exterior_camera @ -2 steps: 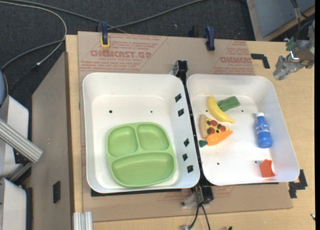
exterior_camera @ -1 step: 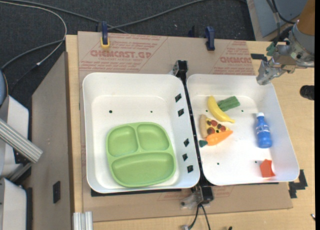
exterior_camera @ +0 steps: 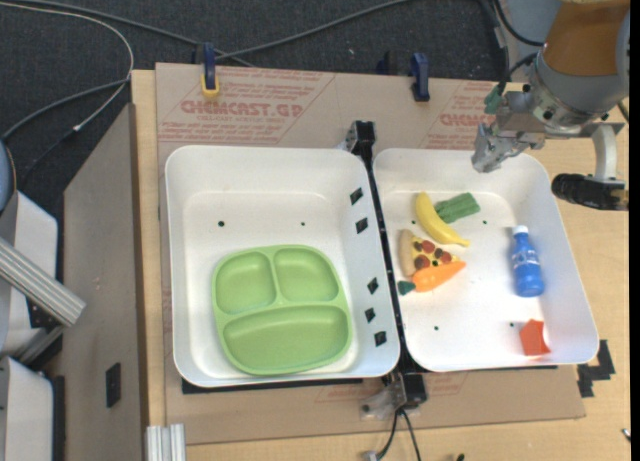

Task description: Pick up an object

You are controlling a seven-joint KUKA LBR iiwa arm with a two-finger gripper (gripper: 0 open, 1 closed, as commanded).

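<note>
Bins (exterior_camera: 190, 174) white. Divided plate (exterior_camera: 282, 307) light green. Banana (exterior_camera: 436, 221) yellow; block (exterior_camera: 457, 208) dark green; carrot (exterior_camera: 438, 275) orange; bottle (exterior_camera: 525, 262) blue, white cap; small block (exterior_camera: 534, 337) red-orange.

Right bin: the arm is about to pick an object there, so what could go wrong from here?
1. The yellow toy banana, green block, pizza-slice toy and orange carrot toy lie crowded together, so a grasp may catch two or nudge neighbours.
2. The gripper hangs at the white right bin's far rim, so a straight descent might strike it.
3. The blue bottle lies on its side and could roll.
</note>
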